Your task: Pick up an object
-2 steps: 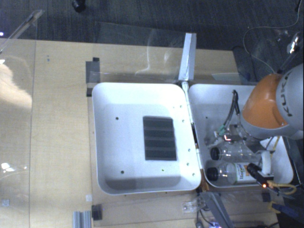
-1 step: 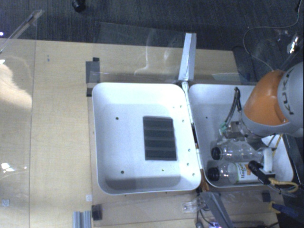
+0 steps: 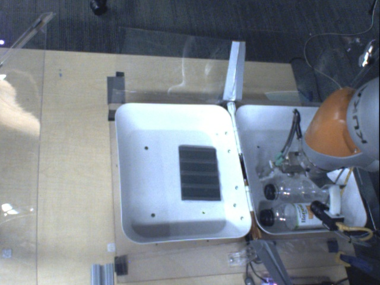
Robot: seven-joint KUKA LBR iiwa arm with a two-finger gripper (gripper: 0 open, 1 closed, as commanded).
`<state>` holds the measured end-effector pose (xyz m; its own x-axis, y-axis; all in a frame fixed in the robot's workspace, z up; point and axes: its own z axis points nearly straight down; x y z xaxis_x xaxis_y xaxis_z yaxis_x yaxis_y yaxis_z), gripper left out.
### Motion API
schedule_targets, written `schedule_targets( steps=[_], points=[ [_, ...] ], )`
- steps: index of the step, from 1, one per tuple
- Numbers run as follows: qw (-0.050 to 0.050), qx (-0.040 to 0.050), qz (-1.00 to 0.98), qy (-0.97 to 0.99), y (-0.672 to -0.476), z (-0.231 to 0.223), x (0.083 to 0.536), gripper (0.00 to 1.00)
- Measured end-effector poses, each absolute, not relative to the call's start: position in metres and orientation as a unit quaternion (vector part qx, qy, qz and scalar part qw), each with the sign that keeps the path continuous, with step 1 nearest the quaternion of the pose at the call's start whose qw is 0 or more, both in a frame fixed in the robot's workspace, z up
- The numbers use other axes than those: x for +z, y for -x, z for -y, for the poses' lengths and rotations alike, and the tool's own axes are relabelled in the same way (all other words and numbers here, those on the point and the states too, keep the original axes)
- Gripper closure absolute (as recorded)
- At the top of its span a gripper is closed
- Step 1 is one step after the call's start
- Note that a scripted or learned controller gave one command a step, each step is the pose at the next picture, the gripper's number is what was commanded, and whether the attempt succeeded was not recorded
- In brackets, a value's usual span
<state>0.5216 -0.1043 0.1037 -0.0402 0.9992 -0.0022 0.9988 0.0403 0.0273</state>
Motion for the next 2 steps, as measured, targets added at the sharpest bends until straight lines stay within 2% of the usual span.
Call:
schedule_targets(
  steps=[1,2],
  points=[
    [0.005,0.0043,-0.764,-0.645,-0.553,0.083,0.09,0.0],
    [0.011,0.0075,-0.813,-0.583,-0.511,0.096,0.091,0.0]
  ],
)
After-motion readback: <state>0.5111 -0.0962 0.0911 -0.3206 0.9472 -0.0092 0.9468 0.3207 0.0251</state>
